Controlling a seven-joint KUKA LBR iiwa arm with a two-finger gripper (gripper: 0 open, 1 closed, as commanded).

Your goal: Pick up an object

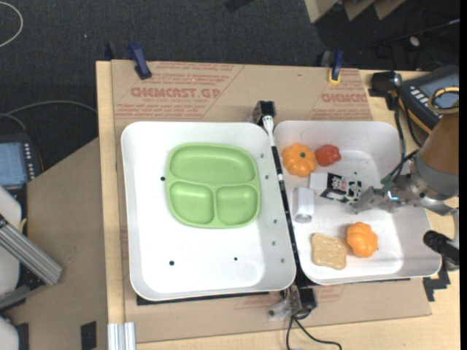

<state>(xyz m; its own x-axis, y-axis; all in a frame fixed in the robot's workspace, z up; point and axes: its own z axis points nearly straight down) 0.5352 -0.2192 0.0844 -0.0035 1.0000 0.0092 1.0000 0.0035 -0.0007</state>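
Lying in the right bin [390, 133] were the candidates for picking: a small pumpkin [298, 159] at about eleven o'clock, a tomato [328, 154] just beside it at twelve, a black-and-white card [341, 187] near the middle, a clear cup [303, 203] on its side at nine, a toast slice [328, 251] at seven and an orange [362, 239] at five. The gripper [367, 198] reached in from three o'clock, low over the bin floor between the card and the orange; whether its jaws were spread or pressed together could not be told, and nothing showed between them. The left bin [146, 232] carried a green tray [213, 185] with three compartments, set toward its twelve o'clock side.
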